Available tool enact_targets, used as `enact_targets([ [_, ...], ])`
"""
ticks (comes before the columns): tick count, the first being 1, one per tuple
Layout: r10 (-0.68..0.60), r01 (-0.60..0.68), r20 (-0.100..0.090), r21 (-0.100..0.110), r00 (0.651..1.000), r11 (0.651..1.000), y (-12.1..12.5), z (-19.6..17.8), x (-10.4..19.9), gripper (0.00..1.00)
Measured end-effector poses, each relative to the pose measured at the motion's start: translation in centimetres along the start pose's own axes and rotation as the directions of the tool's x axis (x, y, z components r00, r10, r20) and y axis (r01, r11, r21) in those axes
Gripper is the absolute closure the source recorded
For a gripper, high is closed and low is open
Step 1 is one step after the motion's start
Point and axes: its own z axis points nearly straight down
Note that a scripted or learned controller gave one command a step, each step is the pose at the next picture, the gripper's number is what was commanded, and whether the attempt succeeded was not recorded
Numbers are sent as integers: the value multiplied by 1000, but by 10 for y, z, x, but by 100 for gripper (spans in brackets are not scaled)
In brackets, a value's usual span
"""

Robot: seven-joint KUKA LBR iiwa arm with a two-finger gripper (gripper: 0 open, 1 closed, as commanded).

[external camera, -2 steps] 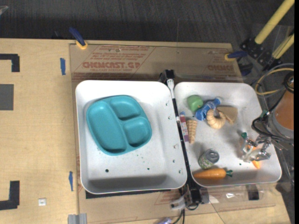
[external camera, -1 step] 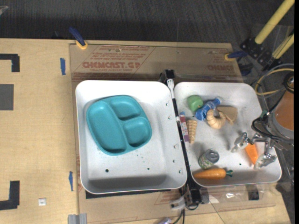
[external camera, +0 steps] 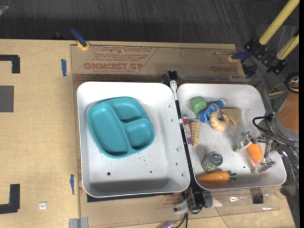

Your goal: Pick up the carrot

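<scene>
Orange plastic, a small piece [external camera: 255, 152], is seen between the metal fingers [external camera: 245, 142] of the gripper [external camera: 256, 153], which are spread wide on either side of it in the right bin [external camera: 247, 90]. The carrot [external camera: 214, 176], green-topped, is left lying apart from them by that bin's front wall, just below a grey tin [external camera: 212, 161]. A teal tray [external camera: 120, 126] is held in the left bin [external camera: 124, 183].
</scene>
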Motion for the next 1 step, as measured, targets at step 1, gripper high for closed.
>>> enact_targets([
  [1,-2,1,16,10,1000,1000,-2,-14,-6,100],
])
